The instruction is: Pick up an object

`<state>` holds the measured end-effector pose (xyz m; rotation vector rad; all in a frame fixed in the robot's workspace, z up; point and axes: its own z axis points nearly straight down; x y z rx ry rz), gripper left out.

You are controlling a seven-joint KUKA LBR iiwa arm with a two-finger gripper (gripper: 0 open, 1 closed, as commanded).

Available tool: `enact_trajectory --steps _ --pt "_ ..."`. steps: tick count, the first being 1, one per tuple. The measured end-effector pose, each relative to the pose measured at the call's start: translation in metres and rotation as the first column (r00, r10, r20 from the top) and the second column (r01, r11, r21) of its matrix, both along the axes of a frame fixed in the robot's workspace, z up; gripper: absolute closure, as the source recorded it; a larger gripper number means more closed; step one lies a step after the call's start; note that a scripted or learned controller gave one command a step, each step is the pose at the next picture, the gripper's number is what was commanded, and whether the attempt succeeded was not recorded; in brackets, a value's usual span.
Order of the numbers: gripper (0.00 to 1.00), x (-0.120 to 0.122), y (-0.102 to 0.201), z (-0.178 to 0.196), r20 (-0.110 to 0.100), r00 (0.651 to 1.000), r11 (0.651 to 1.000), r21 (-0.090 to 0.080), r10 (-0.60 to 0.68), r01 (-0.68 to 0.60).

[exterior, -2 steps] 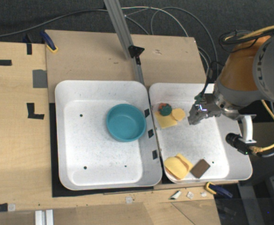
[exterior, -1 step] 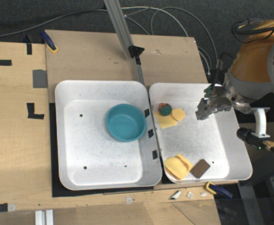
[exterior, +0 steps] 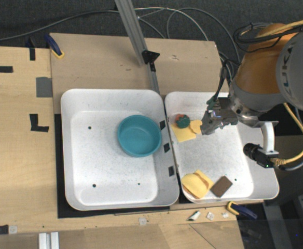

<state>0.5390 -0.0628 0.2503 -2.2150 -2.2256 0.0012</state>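
My gripper (exterior: 209, 124) is low over the right bin (exterior: 255, 191), near its top left part. It sits right beside a yellow piece (exterior: 184, 133) that lies flat on the bin floor. The tip of my gripper looks like it touches the small yellow bit by that piece, but I cannot tell if I am holding it, and I cannot tell if my gripper is open or closed. It is too dark and small to see.

A little ball (exterior: 182, 121), green with some red on it, sits just above the yellow piece, close to the bin's left wall. It is near my gripper but apart from it.

At the bottom of the same bin lies a yellow lump (exterior: 195, 183). A brown block (exterior: 222, 186) lies just beside it on the right, tilted, and the two look like they touch.

The left bin (exterior: 79, 139) has a blue bowl (exterior: 138, 135) in it. The bowl stands upright, near the bin's right side, well apart from my gripper.

Both bins sit side by side on the counter (exterior: 16, 113). My arm (exterior: 263, 71) comes in from the right, big and grey with orange on it. Black wires (exterior: 193, 17) curl behind the bins.
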Motion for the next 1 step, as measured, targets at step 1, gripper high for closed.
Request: enact_trajectory --steps 1 --pt "1.0 -0.0114 0.0489 -0.0158 -0.002 1.0 1.0 0.001 0.001 -0.001"
